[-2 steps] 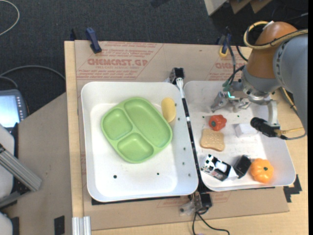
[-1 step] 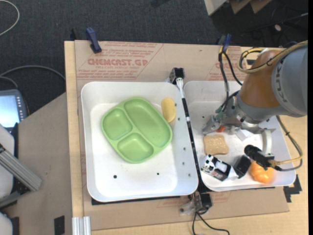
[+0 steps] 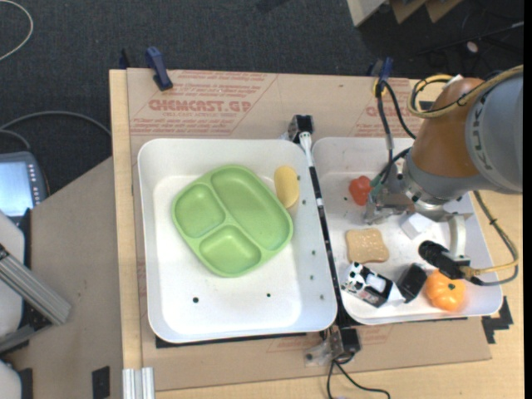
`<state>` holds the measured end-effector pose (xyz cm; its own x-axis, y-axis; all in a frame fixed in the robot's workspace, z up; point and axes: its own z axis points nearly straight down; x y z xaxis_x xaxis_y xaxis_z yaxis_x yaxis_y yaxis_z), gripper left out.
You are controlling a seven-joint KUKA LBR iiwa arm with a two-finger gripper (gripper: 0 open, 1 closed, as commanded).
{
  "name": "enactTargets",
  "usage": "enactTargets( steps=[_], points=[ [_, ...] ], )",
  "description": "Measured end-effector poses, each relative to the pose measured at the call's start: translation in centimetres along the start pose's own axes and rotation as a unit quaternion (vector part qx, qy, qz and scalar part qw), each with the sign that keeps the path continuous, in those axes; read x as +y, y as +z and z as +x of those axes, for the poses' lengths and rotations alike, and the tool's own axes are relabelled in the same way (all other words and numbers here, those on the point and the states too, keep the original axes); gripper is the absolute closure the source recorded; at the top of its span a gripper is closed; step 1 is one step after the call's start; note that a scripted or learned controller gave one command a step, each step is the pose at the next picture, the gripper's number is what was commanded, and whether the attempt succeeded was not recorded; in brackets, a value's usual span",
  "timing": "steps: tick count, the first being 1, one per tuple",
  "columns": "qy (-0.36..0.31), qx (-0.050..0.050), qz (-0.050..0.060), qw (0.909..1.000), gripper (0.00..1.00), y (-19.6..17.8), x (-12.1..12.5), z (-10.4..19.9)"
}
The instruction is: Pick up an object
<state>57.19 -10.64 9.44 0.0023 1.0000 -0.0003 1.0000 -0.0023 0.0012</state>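
Objects sit in the right bin [image 3: 490, 310] — orange toy [image 3: 446, 293] and black-and-white piece [image 3: 366, 283] nearest, cracker [image 3: 366, 244] and red ball [image 3: 359, 189] further back. Gripper [image 3: 374, 209] hangs by the ball, grip unclear. Left bin [image 3: 158, 298] holds a green tray [image 3: 232, 220] — cardboard bench [image 3: 208, 102], dark carpet [image 3: 166, 15] beyond.

Two blue clamps [image 3: 158, 67] — cardboard-covered bench [image 3: 208, 102].

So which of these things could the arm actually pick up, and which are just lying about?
Job things: red item, toast slice, orange toy, black-and-white toy, yellow piece, green divided plate.
Lying about: blue clamps, cables, cardboard base.
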Motion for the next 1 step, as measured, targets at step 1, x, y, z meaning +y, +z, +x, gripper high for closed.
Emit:
enactTargets(
  steps=[1],
  points=[
    [-0.003,-0.001,-0.009,1.0,1.0,-27.14,1.82,2.09]
  ],
)
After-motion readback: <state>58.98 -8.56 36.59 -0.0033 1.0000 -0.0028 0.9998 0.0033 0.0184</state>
